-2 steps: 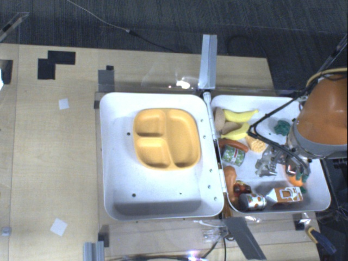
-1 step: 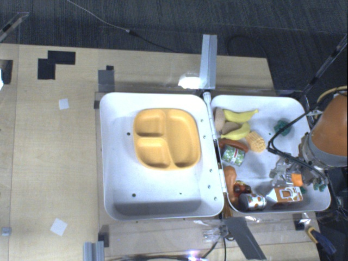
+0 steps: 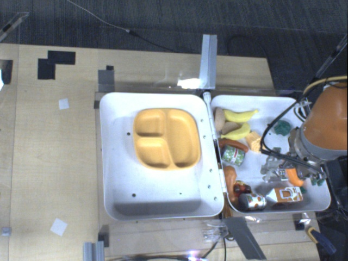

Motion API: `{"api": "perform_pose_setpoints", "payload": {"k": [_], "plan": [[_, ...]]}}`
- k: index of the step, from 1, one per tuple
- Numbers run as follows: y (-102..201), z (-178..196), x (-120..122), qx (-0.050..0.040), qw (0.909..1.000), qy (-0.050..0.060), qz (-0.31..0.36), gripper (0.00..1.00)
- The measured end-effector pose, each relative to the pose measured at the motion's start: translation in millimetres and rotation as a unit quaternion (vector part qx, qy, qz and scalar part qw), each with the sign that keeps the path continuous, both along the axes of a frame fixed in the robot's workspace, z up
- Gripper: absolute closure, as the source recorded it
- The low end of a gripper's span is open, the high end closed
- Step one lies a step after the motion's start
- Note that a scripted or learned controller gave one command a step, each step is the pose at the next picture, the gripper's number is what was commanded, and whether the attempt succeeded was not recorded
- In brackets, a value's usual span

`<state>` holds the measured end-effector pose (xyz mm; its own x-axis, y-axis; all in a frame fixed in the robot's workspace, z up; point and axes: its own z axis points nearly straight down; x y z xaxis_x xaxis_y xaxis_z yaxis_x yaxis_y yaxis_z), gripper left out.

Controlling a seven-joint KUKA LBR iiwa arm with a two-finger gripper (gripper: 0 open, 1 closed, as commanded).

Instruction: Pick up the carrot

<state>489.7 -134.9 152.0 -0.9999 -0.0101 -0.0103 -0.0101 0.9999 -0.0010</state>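
**The gripper is low over the carrot in the right bin**

We see the grey arm with its orange band (image 3: 326,125) reaching in from the right. Its metal gripper (image 3: 284,171) hangs low over the near right part of the shallow white right bin (image 3: 321,204).

The small bright orange carrot (image 3: 294,176) is right there, touching the gripper or just beside it. Part of it is hidden by the metal. We cannot tell if the gripper is squeezing the carrot or is let go.

Lots of things crowd around. Just near of the carrot lies a little orange and white carton (image 3: 288,194). To the left of the carton lies a shiny silver can (image 3: 251,201), and a dark red lump (image 3: 240,188) sits beside it. A long reddish-orange thing (image 3: 230,174) lies along the left wall of this bin. Farther back we see a green can (image 3: 234,155), a pale yellow block (image 3: 253,141) and two yellow bananas (image 3: 240,115). A small blue-green thing (image 3: 281,127) sits far from us, near the arm. A black cable (image 3: 265,136) from the arm loops over the middle of the bin.

The shallow white left bin (image 3: 117,200) holds a yellow plate with three parts (image 3: 166,137). It is well apart from the carrot.
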Motion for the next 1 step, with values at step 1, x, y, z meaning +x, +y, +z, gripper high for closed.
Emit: {"api": "perform_pose_setpoints", "payload": {"k": [1], "plan": [[-30.3, 41.9, 8.7, -0.0014, 0.9959, 0.000, 0.091, 1.00]]}}
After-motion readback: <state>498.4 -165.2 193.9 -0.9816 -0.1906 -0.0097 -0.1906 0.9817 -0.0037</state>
